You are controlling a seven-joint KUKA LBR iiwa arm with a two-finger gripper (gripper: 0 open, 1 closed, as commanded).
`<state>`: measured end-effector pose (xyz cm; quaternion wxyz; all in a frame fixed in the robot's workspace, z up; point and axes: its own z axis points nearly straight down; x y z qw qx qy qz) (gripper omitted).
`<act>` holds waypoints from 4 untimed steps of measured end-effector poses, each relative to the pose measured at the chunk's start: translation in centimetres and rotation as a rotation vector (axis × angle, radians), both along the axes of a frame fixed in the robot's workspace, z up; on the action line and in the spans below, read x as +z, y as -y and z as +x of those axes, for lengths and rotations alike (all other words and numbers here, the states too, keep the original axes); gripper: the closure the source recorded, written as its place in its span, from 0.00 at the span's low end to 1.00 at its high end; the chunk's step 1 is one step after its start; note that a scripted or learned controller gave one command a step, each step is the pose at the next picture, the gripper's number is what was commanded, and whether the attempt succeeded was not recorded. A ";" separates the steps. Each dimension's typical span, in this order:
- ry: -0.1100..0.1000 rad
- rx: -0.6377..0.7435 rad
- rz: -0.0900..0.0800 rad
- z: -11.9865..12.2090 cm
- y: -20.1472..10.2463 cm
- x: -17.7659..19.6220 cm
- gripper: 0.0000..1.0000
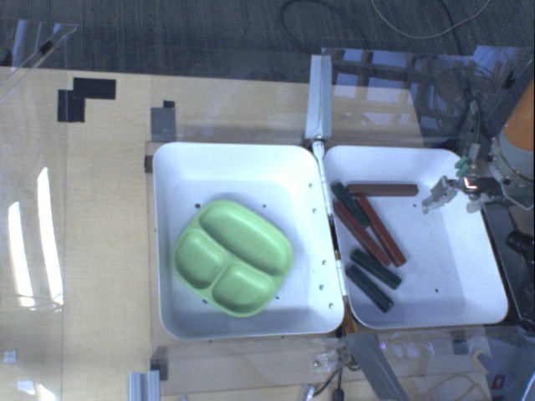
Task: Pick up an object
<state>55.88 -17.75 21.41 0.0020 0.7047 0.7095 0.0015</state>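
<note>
Big green three-section plastic plate (234,257) fills the left white bin (167,224), dark and brown sticks (372,228) lie in the right white bin (493,299), and the tool (450,189), can't tell how open, nothing visibly held, should probably drop straight over one stick.

Right bin (468,307) has most of its room on the side away from the divider rail (318,107). The dark and reddish sticks (372,232) are all bunched up against the wall nearest that rail, some overlapping, so it's tight to get between them there. The gripper (447,192) hangs over the open floor farther from the rail. On the rail's other side, the green tray (234,257) eats up most of the left bin (167,224), leaving just strips around it.
</note>
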 end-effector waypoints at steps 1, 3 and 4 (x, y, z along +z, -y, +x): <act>0.001 0.147 0.000 2.0 -6.4 -8.0 0.00; 0.018 0.262 -0.004 0.5 -9.0 -11.2 1.00; 0.000 -0.008 0.000 5.2 -16.2 -1.3 1.00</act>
